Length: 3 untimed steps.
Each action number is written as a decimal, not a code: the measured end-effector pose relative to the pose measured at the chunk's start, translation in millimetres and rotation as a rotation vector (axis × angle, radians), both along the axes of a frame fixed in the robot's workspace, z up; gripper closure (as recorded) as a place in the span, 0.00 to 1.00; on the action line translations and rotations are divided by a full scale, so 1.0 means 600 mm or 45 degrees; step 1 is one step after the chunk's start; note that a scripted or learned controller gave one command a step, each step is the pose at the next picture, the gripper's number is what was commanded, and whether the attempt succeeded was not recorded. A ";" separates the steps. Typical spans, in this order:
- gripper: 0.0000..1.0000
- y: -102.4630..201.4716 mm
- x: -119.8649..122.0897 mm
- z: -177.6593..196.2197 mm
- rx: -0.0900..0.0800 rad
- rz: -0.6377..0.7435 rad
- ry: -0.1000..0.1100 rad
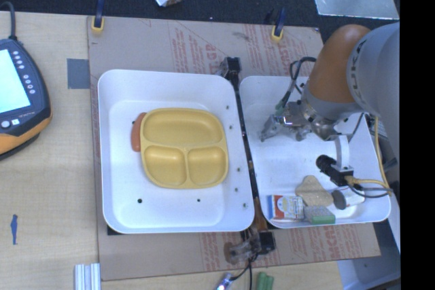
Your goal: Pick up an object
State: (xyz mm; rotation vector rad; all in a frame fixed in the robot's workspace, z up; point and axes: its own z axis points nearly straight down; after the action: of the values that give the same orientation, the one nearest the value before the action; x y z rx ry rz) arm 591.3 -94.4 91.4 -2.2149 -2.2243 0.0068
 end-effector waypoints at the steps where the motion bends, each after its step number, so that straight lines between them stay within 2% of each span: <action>1: 0.00 0.000 -0.005 0.000 0.001 -0.001 0.002; 3: 0.00 -0.010 0.017 0.001 0.000 0.000 -0.004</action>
State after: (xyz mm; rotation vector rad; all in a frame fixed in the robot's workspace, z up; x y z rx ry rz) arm 601.5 -100.3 91.9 -2.2165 -2.2258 0.0032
